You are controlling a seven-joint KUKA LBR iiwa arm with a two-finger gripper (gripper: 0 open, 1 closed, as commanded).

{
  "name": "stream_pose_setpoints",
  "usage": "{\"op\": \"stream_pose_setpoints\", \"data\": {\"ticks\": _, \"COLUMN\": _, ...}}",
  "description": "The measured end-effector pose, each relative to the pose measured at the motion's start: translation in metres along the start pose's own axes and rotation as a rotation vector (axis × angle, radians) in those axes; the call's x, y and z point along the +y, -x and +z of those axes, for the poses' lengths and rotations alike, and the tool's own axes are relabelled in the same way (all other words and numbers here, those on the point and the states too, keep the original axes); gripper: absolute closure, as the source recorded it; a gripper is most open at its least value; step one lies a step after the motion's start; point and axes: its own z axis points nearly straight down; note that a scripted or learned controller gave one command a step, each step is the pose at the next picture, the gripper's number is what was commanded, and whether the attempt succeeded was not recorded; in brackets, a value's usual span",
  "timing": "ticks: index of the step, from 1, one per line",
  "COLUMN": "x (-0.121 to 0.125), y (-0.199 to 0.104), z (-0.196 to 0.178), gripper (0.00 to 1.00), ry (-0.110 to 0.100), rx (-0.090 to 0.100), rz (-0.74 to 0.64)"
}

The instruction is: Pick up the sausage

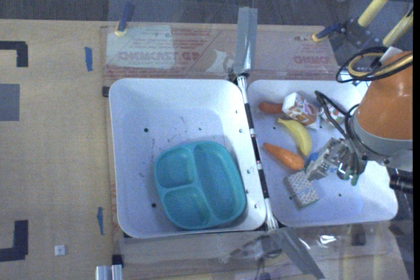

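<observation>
The sausage [269,107], a short reddish-brown link, lies near the top left corner of the right bin [377,203], beside the divider. My gripper [327,166] hangs low over the middle of the right bin. It is well to the right of the sausage and nearer the front, and it is not touching it. The gripper sits just above a grey checkered pad [302,189] and next to a small blue piece [313,159].
Also in the right bin are an orange carrot [284,155], a yellow banana [297,134] and a small white carton [298,108]. A teal divided plate [199,185] lies in the left bin [131,141]. Cables and yellow tubes crowd the upper right.
</observation>
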Motion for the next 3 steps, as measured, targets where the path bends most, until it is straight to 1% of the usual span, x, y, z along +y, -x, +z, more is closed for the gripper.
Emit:
{"op": "stream_pose_setpoints", "data": {"ticks": 1, "x": 0.0, "y": 0.002, "z": -0.011, "gripper": 1.0, "ry": 0.003, "rx": -0.006, "rz": 0.003}}
{"op": "stream_pose_setpoints", "data": {"ticks": 2, "x": 0.003, "y": -0.002, "z": 0.04, "gripper": 1.0, "ry": 0.0, "rx": 0.001, "rz": -0.342}}
{"op": "stream_pose_setpoints", "data": {"ticks": 3, "x": 0.048, "y": 0.035, "z": -0.005, "gripper": 1.0, "ry": 0.002, "rx": -0.005, "rz": -0.534}}
